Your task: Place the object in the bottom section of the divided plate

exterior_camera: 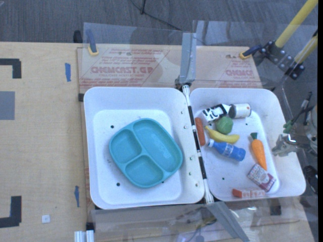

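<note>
Inspection of the tabletop (pixel 40 135) shows two white bins side by side. The left bin (pixel 96 105) carries a teal divided plate (pixel 146 153), lying at a slant, with one large section toward the upper right and two smaller sections toward the left and the bottom of the frame. All three sections are bare. The bottom section (pixel 144 171) is the target.

The right bin (pixel 287 135) holds the loose items: a black-and-white bottle (pixel 224 111), a green ball (pixel 225 124), a banana (pixel 222 135), a blue bottle (pixel 228 150), a carrot (pixel 259 153), a red sausage (pixel 201 131) against the left wall, a red-and-white packet (pixel 262 178) and a small orange piece (pixel 236 192). The task does not name which object is meant; none is yet lifted.

The gripper (pixel 285 146) sits at the right rim of the right bin, blurred among metalwork. Its opening cannot be judged, and nothing is visibly between its parts.

Assessment: the step in hand is the pick. The carrot and packet lie apart from their neighbours and nearest the gripper, so they appear the cleaner candidates; the banana, ball and bottles touch or crowd one another. A good approach descends vertically over one isolated item, closing across its narrow width. The transfer should clear the central divider (pixel 194 135) between bins, then release low over the bottom section, away from the plate's ridges.
</note>
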